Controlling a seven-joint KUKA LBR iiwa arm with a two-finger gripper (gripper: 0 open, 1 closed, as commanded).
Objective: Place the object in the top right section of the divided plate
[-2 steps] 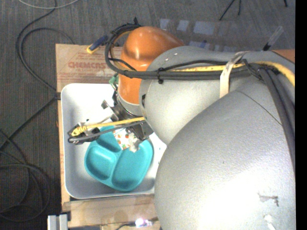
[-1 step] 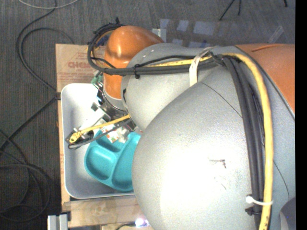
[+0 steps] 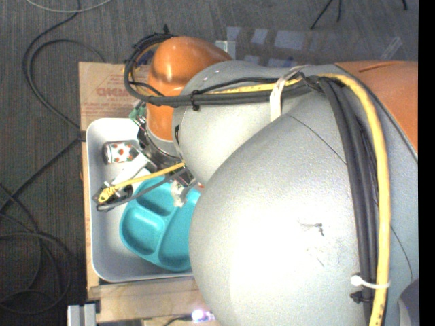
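Your claw [image 3: 151,158] sits low over the left bin, tucked under the orange band [image 3: 178,63] of the wrist. Most of it is hidden by the arm, so you cannot tell whether it is open or closed. Just to its left, in the bin's upper part, lies a small pale object [image 3: 120,153] with red dots on it. It is right beside the dark claw body, and you cannot tell whether the two touch or whether anything grips it.

A yellow strap [image 3: 139,177] runs out from under the claw, slanting down to the left and ending in a yellow and black tip near the bin's left wall. Below that strap sits the teal divided plate [image 3: 158,235], in the lower half of the white bin [image 3: 100,253]. Its right side is covered by the arm, so you see only two of its sections. The dotted object lies on the bin floor, above the plate and apart from it, not in any section.

The grey arm [image 3: 292,216] takes up the middle and right of your view, with a bundle of black and yellow cables [image 3: 363,155] tied along it. Behind the bin you see brown cardboard [image 3: 102,90], and around it dark carpet with loose black cords [image 3: 41,53]
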